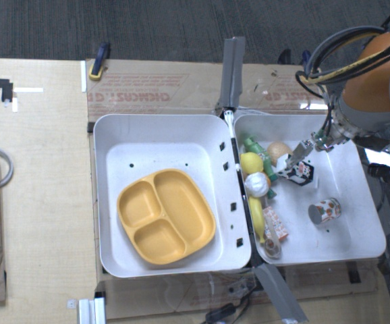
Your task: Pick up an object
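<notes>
White bins sit side by side on the table; the gripper (295, 155) hangs low in the right bin (357, 201), just above a black-and-white toy (299, 172). It holds nothing, and I cannot tell the opening. The approach step is in hand; next it should descend and close on the toy.

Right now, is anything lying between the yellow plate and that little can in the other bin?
Yes. In the camera view, between the yellow plate and the can run the bins' walls and a banana with a wrapped packet.
</notes>
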`<act>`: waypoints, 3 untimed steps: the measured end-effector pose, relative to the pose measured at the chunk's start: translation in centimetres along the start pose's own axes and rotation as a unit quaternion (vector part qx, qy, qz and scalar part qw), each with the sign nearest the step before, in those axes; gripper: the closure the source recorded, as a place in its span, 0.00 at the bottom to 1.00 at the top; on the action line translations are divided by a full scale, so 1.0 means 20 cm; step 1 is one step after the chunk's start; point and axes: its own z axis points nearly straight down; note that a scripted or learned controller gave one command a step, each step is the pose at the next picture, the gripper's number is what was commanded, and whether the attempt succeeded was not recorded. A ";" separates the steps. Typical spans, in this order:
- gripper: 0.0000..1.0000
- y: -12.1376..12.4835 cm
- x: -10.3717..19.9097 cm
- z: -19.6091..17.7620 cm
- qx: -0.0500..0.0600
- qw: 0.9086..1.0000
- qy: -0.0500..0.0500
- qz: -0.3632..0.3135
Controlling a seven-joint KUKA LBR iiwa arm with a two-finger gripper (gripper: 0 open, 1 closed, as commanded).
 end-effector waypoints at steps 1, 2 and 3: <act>0.00 -0.11 -0.03 0.24 -0.002 0.998 -0.001 -0.065; 0.00 0.04 0.19 0.26 0.000 0.996 0.001 -0.089; 0.00 -0.14 0.20 -0.41 0.000 0.983 0.000 -0.184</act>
